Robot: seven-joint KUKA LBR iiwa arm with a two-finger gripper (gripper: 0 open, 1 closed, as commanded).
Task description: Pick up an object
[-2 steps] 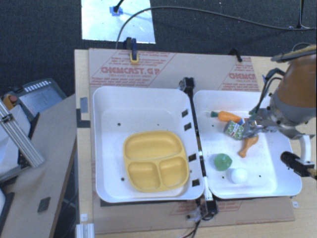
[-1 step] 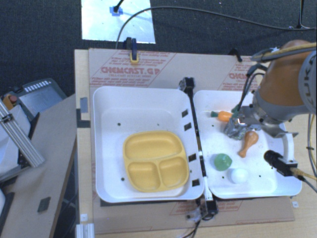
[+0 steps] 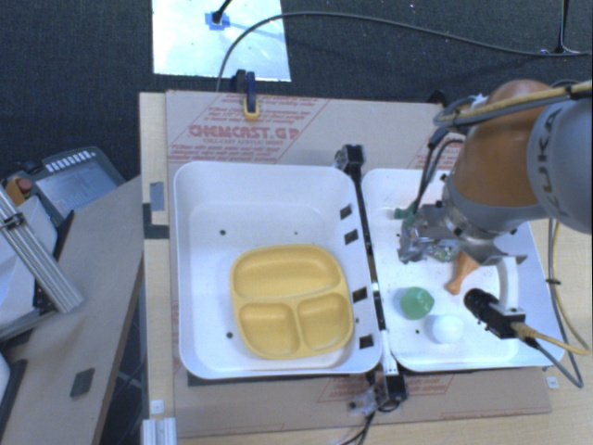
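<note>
Apparently, the gripper (image 3: 422, 241) is held near the green ball (image 3: 416, 301), likely for a pick. Whether it is clenched or released cannot be told.

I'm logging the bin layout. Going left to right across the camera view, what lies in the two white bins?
Yellow divided tray in the left bin → green ball → white ball → orange stick-like piece, all three in the right bin.
</note>
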